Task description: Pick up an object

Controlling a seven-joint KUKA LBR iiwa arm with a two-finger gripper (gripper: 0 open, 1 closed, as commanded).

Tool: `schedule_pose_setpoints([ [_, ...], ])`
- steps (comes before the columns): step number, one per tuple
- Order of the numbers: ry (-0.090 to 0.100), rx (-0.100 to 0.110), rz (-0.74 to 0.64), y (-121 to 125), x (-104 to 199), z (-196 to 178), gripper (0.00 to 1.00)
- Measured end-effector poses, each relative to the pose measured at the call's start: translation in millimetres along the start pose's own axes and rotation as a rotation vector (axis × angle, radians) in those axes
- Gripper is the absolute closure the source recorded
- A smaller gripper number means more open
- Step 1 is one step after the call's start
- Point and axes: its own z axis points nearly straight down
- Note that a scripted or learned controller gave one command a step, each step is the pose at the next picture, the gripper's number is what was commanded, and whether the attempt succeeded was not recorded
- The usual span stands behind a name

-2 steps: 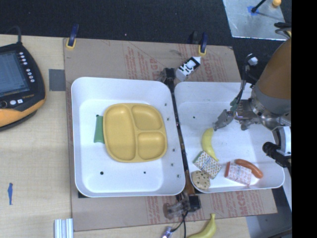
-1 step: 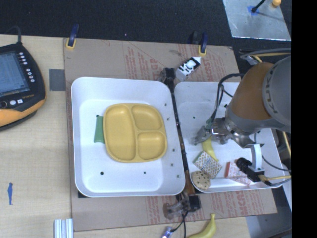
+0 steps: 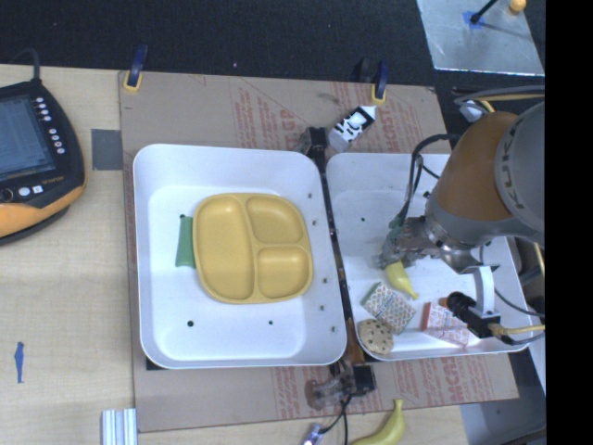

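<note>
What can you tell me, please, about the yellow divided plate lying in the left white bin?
The yellow divided plate looks like smooth moulded plastic, a rounded rectangle with three compartments: one long one on the camera view's left and two smaller ones on its right. It lies flat, right side up, slightly turned, near the middle of the left white bin. It holds nothing. A green flat item pokes out from under its left edge. The gripper is over the other bin.

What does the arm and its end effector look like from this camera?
The arm is bulky and rounded, grey with a broad orange band. Thin dark cables loop off its left side. The end effector is a small dark grey metal assembly at its tip.
</note>
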Motion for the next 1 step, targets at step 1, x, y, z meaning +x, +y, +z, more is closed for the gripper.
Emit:
schedule_pose_setpoints([
  [1,0.002,-0.006,0.004,-33.5,66.2,-90.9,1.0],
])
